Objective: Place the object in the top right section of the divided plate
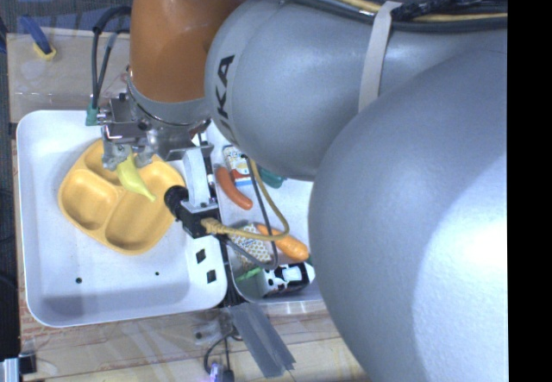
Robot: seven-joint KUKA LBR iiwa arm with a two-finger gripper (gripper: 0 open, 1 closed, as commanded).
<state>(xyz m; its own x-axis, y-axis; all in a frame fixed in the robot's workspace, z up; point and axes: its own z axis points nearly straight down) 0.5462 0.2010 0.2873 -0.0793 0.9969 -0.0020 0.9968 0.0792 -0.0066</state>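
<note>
Bulk of the grey arm (371,130) fills the right of the scene, its orange band (172,35) hanging over the far edge of the left bin (52,285). That mass is the first risk: it hides most of the right bin (297,191), so any snag between the trailing cables (250,225) and the clutter there would be hard to spot.

Next in size, the yellow divided plate (116,203) lies in the left bin, loose on the white floor. A downward push from the arm could slide or tip it, since nothing appears to pin it.

The tool (128,156) sits just above the plate's far right section. A small yellow-green object (136,178) hangs below it, tilted, its lower end pointing toward the ridge between sections. It looks pinched between the fingers, though the grip seems to be near one end only.

That is the main worry. Released from here, the object may land on the ridge and roll into the near right section, or bounce over the rim. A grip so close to the tip could also let it swing or slip early.

In the right bin, an orange carrot-like piece (289,244) and a red one (235,186) lie close to the cables.
</note>
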